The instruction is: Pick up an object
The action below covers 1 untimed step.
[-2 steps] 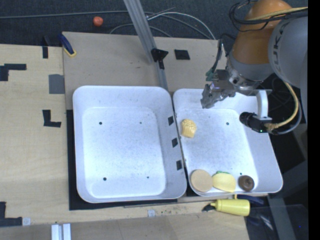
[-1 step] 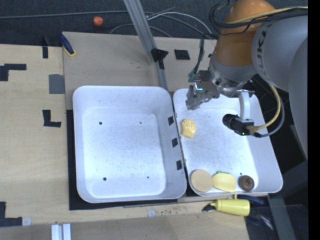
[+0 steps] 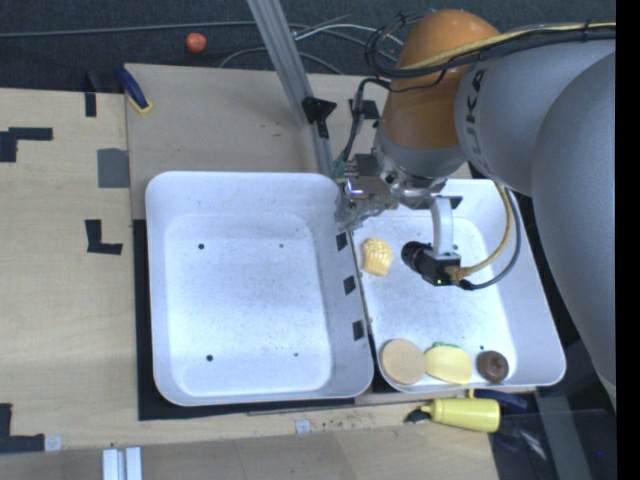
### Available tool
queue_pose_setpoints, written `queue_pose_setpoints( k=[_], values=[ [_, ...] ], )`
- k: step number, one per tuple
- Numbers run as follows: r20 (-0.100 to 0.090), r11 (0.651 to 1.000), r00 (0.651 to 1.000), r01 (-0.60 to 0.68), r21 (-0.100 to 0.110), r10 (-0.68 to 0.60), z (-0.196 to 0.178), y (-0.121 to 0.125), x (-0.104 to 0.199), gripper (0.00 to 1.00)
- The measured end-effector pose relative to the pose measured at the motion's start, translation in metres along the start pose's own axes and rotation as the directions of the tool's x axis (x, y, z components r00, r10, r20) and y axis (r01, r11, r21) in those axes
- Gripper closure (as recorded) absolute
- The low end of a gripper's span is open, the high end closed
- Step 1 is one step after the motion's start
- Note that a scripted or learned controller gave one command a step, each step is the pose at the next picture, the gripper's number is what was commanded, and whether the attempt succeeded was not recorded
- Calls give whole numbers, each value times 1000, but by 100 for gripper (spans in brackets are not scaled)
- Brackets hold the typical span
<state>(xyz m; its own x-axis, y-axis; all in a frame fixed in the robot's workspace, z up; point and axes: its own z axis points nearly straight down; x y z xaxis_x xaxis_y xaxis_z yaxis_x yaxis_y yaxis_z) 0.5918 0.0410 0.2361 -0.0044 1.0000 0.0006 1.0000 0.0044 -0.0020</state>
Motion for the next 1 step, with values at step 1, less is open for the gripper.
queue_pose_setpoints(
  k=[1],
  values=[
    [0,1000,1000,0,-1,0,-7,-11,51,100]
  ],
)
